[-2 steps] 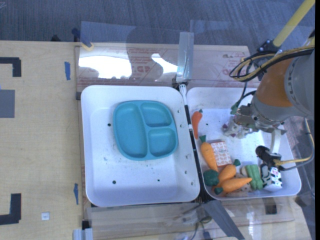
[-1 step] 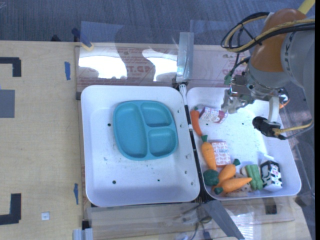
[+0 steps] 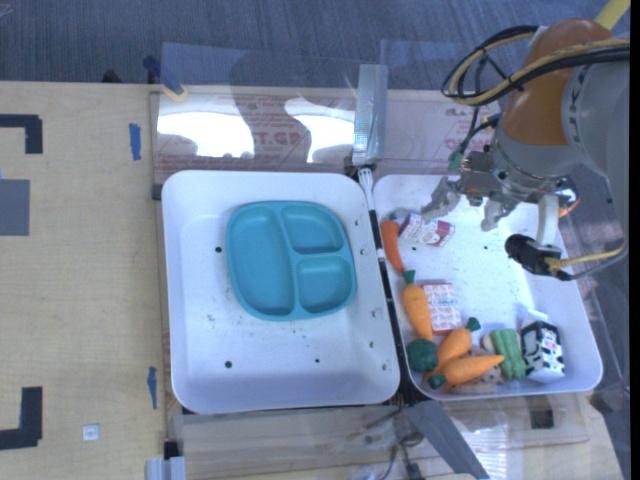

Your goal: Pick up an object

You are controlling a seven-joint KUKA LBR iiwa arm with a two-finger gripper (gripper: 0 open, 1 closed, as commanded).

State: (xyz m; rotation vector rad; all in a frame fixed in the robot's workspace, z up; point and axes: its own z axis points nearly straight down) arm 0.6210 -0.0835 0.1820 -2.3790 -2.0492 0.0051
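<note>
Two fingers spread wide, gripper (image 3: 462, 206) empty, hovering over right bin (image 3: 585, 340) near its far wall. Closest target: red-and-white packet (image 3: 427, 231), just left of and below the fingertips, long axis roughly left-right. Carrots (image 3: 417, 308) further down.

The right bin's (image 3: 575, 313) middle lies bare — toys crowd its left wall and front edge, seemingly touching. The left bin (image 3: 190, 298) is open around the teal divided plate (image 3: 290, 258).
</note>
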